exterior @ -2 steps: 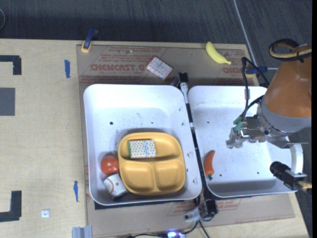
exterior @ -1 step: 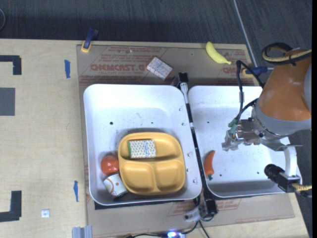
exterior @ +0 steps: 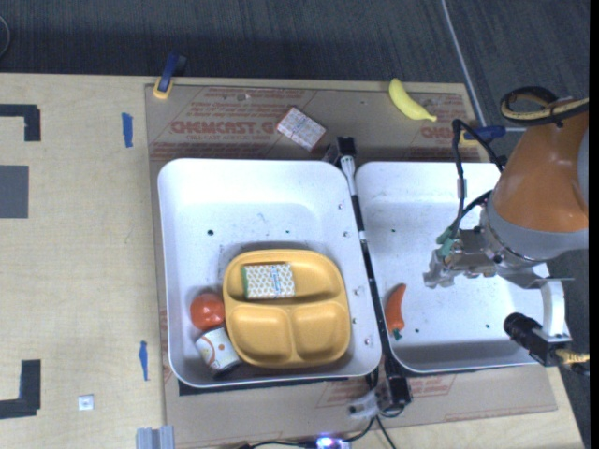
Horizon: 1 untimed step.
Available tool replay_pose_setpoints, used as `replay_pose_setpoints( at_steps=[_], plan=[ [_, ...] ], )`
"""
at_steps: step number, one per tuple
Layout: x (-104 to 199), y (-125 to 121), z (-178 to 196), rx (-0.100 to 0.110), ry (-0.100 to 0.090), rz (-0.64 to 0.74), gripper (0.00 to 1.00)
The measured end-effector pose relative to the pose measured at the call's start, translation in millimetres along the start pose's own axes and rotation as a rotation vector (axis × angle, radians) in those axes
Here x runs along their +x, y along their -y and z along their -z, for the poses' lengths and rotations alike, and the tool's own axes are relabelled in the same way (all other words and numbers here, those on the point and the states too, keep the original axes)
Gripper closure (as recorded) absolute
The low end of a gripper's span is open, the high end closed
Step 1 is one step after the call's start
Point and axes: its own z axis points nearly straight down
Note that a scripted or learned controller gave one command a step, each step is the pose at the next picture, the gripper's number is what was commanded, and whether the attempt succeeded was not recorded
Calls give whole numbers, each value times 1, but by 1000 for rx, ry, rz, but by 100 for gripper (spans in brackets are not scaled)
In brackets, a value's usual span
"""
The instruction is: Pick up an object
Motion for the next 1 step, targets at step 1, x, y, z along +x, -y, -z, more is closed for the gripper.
replay_pose_setpoints(
  at_steps=[1],
  plan=[
    [5,-1,4,-4,1,2,100]
  ],
)
